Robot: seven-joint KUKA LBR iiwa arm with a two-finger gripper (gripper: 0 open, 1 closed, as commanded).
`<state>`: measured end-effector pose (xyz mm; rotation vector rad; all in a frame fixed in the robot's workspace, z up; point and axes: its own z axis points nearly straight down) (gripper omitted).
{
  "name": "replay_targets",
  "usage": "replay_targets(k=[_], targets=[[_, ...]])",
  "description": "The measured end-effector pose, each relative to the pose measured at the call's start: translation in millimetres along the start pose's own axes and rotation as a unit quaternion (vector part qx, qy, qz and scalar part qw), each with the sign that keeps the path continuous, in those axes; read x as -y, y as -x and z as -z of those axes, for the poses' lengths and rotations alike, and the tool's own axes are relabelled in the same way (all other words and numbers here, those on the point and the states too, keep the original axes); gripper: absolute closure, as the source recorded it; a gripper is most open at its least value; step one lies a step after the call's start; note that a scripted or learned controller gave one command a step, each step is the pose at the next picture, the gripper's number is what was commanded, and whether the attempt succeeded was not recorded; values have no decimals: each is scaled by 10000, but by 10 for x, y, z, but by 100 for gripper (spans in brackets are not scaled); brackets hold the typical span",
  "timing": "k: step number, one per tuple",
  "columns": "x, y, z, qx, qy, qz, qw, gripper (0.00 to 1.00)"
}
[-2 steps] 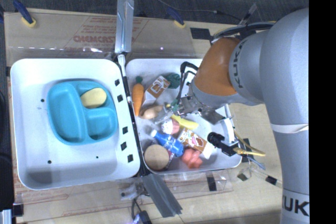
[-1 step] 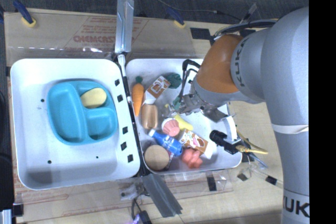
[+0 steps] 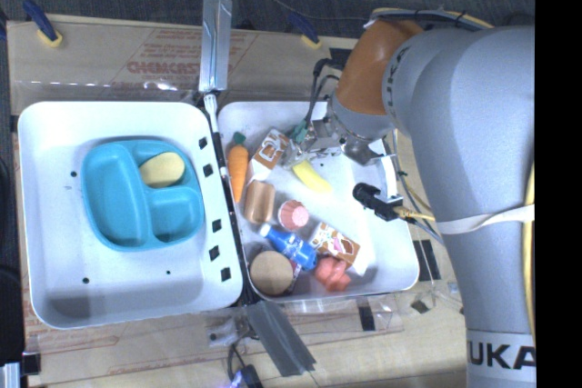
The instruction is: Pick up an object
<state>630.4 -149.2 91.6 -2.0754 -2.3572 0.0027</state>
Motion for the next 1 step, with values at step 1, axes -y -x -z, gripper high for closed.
replay_targets(k=[1], targets=[[-197,-795,1163,-6,60,-157,9999,100]])
